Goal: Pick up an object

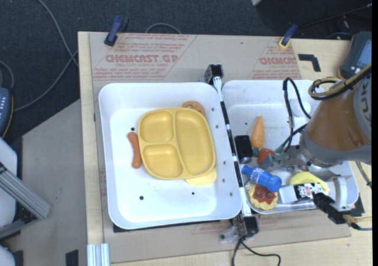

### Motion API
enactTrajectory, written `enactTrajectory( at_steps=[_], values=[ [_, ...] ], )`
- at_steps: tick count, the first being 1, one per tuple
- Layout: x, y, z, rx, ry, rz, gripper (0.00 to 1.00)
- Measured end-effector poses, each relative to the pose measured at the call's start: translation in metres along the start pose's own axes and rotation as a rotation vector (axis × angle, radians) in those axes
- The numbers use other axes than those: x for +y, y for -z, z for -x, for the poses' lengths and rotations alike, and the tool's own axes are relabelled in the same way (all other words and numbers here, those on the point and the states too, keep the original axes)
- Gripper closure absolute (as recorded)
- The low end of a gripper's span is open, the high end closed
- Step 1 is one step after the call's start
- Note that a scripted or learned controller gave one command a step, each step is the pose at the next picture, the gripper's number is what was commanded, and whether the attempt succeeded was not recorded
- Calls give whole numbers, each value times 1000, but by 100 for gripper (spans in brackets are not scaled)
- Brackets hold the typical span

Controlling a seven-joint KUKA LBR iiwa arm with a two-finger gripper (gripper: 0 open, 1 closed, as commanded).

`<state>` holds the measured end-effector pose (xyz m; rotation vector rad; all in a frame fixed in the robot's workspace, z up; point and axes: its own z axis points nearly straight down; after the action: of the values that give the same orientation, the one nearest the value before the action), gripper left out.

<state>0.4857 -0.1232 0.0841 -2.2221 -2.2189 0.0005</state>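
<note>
Arm enters from the right, low over the right bin [236,90]; gripper [289,161] sits above the clutter at that bin's near half. Whether it grips or touches anything cannot be told: the wrist hides it. Around it: orange carrot [258,132] toward the bin's middle, black block [243,146] by the left wall, blue bottle [261,178], banana [308,178], small pizza [263,196] at the near left corner. Left bin [118,200]: yellow divided plate [176,142] centred, hot dog [135,149] touching its left edge.
</note>
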Motion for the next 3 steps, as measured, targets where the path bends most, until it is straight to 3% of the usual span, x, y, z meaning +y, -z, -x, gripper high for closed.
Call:
enactTrajectory(
  at_steps=[1,2,3],
  values=[
    [82,1,-6,-1,2,2,0],
    [47,2,-21,-11,-4,9,0],
    [61,1,-21,-8,-2,5,0]
  ],
)
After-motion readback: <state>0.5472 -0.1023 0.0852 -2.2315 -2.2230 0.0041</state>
